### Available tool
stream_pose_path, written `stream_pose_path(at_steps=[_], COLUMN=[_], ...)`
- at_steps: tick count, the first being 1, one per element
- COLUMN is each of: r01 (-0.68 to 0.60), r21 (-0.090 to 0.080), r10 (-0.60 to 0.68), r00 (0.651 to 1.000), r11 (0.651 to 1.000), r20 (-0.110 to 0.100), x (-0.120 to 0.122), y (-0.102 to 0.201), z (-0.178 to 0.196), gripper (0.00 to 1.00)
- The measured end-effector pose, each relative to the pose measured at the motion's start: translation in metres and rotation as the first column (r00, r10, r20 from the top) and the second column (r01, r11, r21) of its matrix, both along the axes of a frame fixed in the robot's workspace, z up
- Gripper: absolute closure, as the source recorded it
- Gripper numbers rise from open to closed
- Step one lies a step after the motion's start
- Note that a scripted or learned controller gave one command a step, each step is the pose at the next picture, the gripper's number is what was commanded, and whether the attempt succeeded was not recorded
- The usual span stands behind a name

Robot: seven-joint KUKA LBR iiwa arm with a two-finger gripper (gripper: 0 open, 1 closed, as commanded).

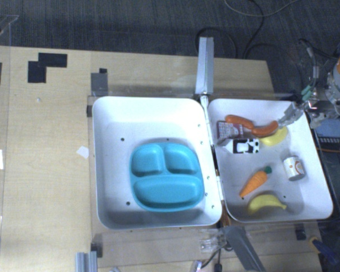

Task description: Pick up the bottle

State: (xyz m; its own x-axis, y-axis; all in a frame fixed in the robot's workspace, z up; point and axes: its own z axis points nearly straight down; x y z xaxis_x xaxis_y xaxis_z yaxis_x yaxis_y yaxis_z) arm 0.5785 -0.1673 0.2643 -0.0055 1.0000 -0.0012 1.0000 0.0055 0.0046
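In the camera view, the grey arm (328,89) comes in from the right, and its jaws hang over the far right corner of the right bin (323,208). They are a blurred grey shape, so I cannot tell how far they are open, and nothing can be seen between them. The bottle (294,168), a small white one with a red label, lies on its side on the bin floor nearer the camera than the jaws and apart from them. Just left of the jaws, an orange sausage (250,126) lies across a yellow banana (275,136). Further left are a brown packet (226,130) and a black-and-white block (245,146). A carrot (254,183) and a second banana (266,203) lie beyond the bottle from the jaws, toward the bin's near edge. Well to the left of the jaws, the left bin (110,152) on the pale surface (39,169) holds a blue divided tray (166,175).
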Motion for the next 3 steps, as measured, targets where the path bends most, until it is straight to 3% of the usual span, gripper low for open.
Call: stream_pose_path(at_steps=[1,2,3], r01=[0.012,0.010,0.372], r21=[-0.001,-0.001,0.002], r10=[-0.012,-0.010,-0.372], r00=[1.000,1.000,0.928], r11=[1.000,1.000,0.928], r20=[0.005,0.011,0.003], x=[0.021,0.024,0.060], y=[-0.027,-0.026,-0.002], z=[-0.176,-0.164,-0.015], gripper=[0.00,1.00,1.00])
